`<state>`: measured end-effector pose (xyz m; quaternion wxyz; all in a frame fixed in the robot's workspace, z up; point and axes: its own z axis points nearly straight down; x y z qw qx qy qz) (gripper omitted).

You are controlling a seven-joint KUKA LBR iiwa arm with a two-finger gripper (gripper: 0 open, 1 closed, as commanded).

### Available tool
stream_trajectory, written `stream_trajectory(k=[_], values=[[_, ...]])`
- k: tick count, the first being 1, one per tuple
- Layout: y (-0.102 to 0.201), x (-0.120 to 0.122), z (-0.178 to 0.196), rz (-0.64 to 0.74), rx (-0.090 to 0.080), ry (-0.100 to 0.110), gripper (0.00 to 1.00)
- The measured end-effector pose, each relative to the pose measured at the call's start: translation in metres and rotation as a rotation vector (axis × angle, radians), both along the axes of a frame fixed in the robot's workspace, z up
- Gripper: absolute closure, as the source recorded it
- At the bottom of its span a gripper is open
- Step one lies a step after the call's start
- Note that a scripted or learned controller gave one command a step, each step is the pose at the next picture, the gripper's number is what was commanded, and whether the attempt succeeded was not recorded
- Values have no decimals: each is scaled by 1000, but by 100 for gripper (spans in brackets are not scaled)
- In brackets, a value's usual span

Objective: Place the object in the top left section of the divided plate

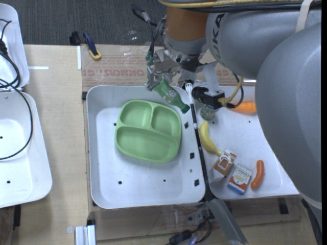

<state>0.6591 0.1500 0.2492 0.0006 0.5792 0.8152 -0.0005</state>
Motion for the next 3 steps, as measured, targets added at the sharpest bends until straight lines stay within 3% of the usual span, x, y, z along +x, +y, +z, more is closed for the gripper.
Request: stream_trajectory(k=[1,2,3], values=[[-11,-21,-34,-19,-1,3,100],[16,-13,8,172,0,1,100],[56,0,-1,225,-1,1,100]])
